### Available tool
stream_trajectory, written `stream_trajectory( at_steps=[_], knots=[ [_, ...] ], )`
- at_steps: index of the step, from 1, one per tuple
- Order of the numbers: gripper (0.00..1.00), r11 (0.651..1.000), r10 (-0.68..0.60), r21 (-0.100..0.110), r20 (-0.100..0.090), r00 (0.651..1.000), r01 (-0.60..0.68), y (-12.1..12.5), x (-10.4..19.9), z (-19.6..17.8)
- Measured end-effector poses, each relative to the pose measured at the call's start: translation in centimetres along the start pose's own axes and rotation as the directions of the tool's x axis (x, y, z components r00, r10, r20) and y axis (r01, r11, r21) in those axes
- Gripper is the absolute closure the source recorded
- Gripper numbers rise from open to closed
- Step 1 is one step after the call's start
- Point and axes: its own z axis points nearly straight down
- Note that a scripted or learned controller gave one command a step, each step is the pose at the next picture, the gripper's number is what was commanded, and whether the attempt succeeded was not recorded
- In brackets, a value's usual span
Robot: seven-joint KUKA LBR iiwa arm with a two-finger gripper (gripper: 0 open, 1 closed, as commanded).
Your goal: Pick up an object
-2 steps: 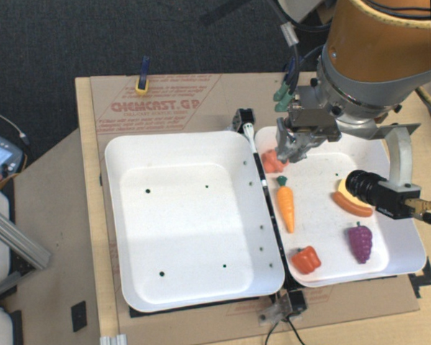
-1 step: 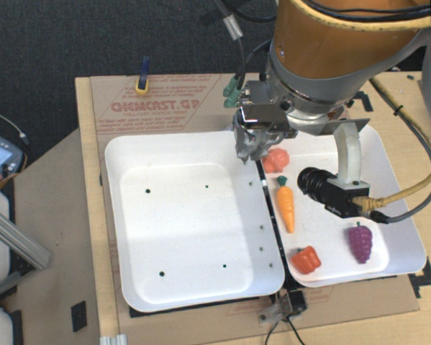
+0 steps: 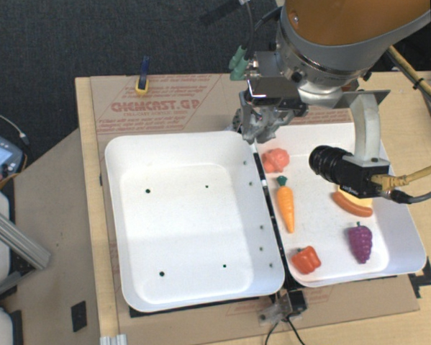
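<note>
Dark carpet surrounds a bench topped with a cardboard sheet (image 3: 161,99) printed with red lettering, and on it sit two shallow white bins side by side. Left of centre, the left bin (image 3: 129,165) shows only a few small dark dots on its floor. On the right of the frame, the right bin (image 3: 410,248) holds the toy foods.

A pink, lumpy piece (image 3: 275,160) lies at that bin's upper left, close to the dividing edge. Just below it a carrot (image 3: 286,209) lies lengthwise, orange, with a small green top pointing up the frame. Near the bin's lower edge sits a red-orange pepper-like piece (image 3: 305,259), and to its right a purple bunch of grapes (image 3: 360,243) with a green stem. An orange, curved piece (image 3: 353,205) lies partly hidden under a black cylindrical unit (image 3: 338,167) mounted beside the arm.

From the upper right, the grey arm reaches in, and its gripper (image 3: 255,133) hangs over the upper end of the divide between the bins, just above and left of the pink piece. Whether the gripper is spread or closed cannot be told from this angle, and nothing is seen held.
</note>
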Motion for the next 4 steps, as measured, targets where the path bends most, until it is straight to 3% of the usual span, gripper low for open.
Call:
stream_trajectory(
  at_steps=[1, 3, 4],
  knots=[
    [1.00, 1.000, 0.000, 0.002, 0.001, 1.000, 0.000, 0.0, 1.8, -0.7],
    [1.00, 1.000, 0.000, -0.001, 0.000, 1.000, 0.000, 3.8, 3.9, -4.1],
    [1.00, 1.000, 0.003, 0.011, 0.004, 1.000, -0.004, 0.8, 2.2, -0.1]
  ],
)
